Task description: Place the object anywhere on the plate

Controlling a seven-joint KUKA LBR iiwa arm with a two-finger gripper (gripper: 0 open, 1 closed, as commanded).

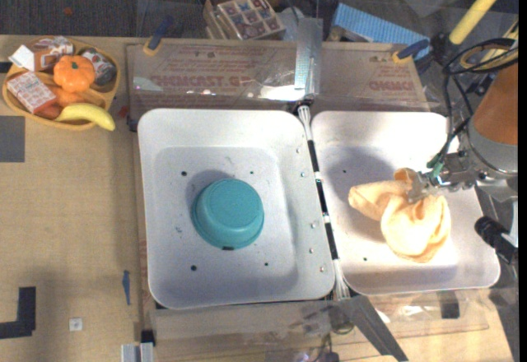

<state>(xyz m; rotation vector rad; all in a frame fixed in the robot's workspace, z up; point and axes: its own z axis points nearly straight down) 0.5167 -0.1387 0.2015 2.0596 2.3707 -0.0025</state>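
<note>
Now | pale yellow cloth [409,220] heaped in right bin [362,270] | tool [422,187] down at its far edge, grip state: cannot tell | teal plate [229,213] in left bin [165,270], well apart, bare | judged: transfer not made; lift, carry left, release remain

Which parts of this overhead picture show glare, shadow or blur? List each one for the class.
Camera view: glare streaks the clear plastic sheet behind the bins; a soft shadow lies on the left bin beside the teal plate; the end effector over the yellow cloth in the right bin looks slightly soft; clutter along the top edge is dim and blurred.
</note>
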